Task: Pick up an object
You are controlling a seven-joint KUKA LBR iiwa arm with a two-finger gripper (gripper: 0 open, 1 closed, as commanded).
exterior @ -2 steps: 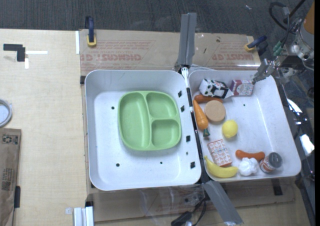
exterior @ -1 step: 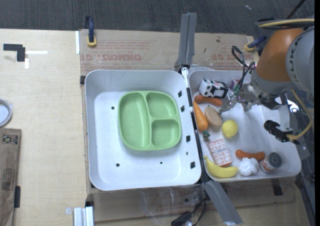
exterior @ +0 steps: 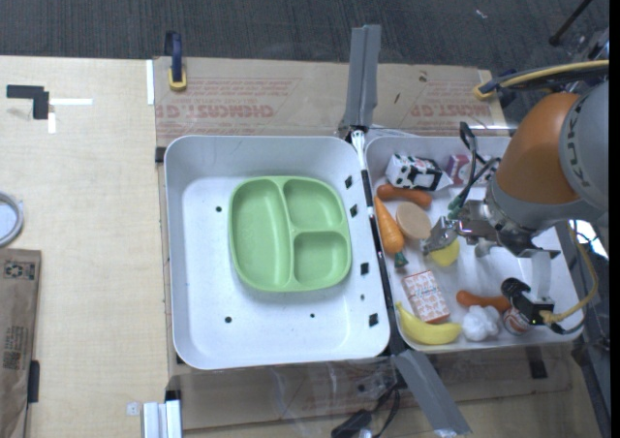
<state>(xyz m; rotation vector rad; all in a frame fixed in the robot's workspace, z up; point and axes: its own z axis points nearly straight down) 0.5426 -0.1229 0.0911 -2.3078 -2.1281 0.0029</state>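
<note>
The left bin (exterior: 184,262) carries a green divided plate (exterior: 290,233) with three compartments, lying flat near its middle. The right bin (exterior: 423,347) is crowded with toy food. The arm (exterior: 542,150), grey with an orange band, reaches in from the right and hangs low over that bin. Its gripper (exterior: 446,234) sits directly on a small yellow lemon (exterior: 445,252), the metal fingers (exterior: 438,232) narrowly parted and touching the fruit's top; whether they truly clasp it I cannot tell. Round about lie a banana (exterior: 426,328) at the near wall, two carrots (exterior: 389,225), a cow-patterned toy (exterior: 415,172), a printed card (exterior: 424,293) and a round tan disc (exterior: 414,223).
</note>
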